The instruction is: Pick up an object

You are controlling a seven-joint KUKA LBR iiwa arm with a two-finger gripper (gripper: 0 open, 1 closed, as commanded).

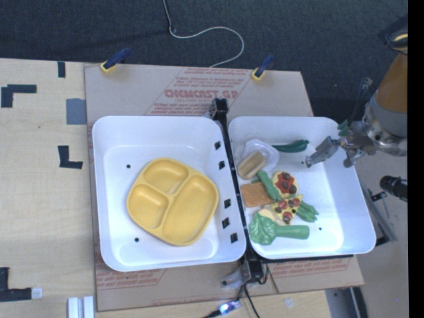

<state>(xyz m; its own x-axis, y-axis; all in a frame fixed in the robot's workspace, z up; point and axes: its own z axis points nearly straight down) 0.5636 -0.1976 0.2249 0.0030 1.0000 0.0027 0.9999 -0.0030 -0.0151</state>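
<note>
The right bin (344, 211) holds a pile of toy food. In it are a tan bread roll (251, 164), a dark green pepper (290, 147), a brown cracker (254, 194), a green pickle (268, 185), pizza slices (285, 183) and a leafy green vegetable (275, 230). My gripper (334, 156) hovers over the bin's upper right part, to the right of the pepper. Its fingers are spread, with nothing between them. The left bin (112, 177) holds a yellow divided plate (173, 200).
Both bins rest on a cardboard sheet (199, 95) held by yellow and blue clamps (115, 59). A white cable (218, 35) loops across the dark floor behind. The right bin's right half is bare white floor.
</note>
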